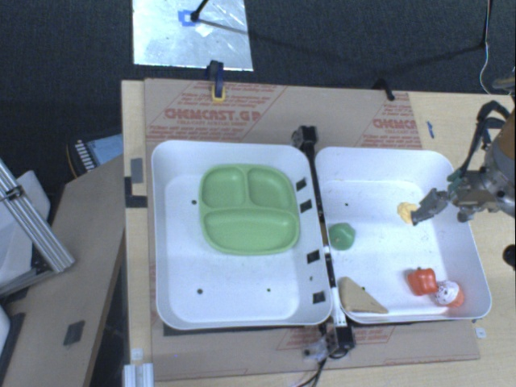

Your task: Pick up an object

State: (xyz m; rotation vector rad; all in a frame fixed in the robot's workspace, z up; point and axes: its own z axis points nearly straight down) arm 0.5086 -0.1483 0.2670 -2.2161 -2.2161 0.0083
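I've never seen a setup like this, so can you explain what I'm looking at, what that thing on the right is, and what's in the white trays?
This is one camera looking down at a slant on a bench with two shallow white bins. The left bin holds a green divided plate. The right bin holds a yellow piece, a small green object, a tan wedge and a red-orange and white toy. The machine reaching in from the right is a robot arm; its end effector sits right beside the yellow piece. Whether it grips anything cannot be told.
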